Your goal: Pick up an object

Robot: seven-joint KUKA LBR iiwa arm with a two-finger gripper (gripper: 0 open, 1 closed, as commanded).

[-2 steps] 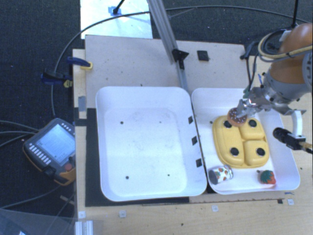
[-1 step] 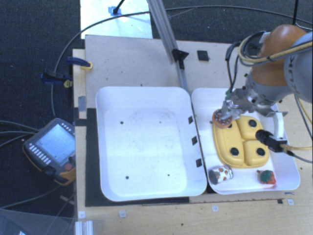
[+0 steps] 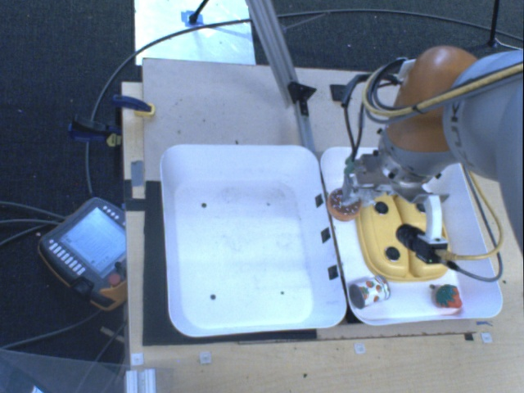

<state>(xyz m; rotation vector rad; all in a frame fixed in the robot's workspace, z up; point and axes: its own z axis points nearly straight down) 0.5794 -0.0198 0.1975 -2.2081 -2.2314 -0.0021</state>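
The right bin (image 3: 483, 301) holds several objects. A brown ring-shaped donut (image 3: 343, 205) lies at its left edge. A yellow plastic toy (image 3: 395, 240) with black knobs fills the middle. A small patterned cup (image 3: 368, 291) lies at the front left, and a red and green strawberry-like toy (image 3: 446, 296) at the front right. My gripper (image 3: 354, 188) hangs low at the bin's left side, right above the donut and beside the yellow toy's back corner. The wrist hides part of the bin behind it.
The left bin (image 3: 176, 219) sits beside the right one with black clips on the shared edge. A grey pole (image 3: 277, 47) slants across the back of the bench. A teach pendant (image 3: 86, 252) lies on the floor at left, with clamps (image 3: 123, 113) on the bench edge.
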